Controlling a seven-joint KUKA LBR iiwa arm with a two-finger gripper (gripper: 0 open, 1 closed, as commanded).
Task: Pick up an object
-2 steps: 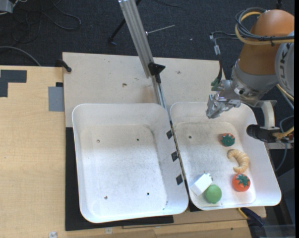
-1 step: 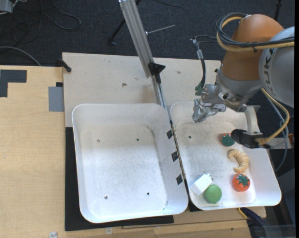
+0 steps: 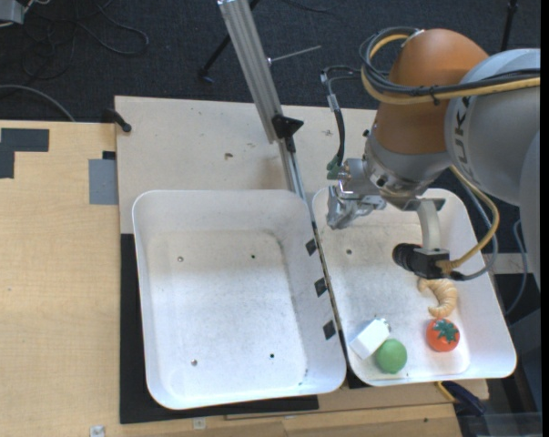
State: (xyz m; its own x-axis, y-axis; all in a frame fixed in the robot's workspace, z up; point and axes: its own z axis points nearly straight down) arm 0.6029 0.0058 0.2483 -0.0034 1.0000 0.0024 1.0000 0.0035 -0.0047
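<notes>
From the camera view, I see the gripper [image 3: 347, 206] hanging over the far end of the right bin [image 3: 493, 358], fingers slightly apart with nothing between them. The 4 objects sit well apart from it at the near end: white block [image 3: 370, 337], green ball [image 3: 391, 355], tomato [image 3: 443, 334], croissant [image 3: 442, 292].

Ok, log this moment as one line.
gripper: over right bin, top-left, nothing held | green ball, white block, tomato, croissant: near edge
</notes>
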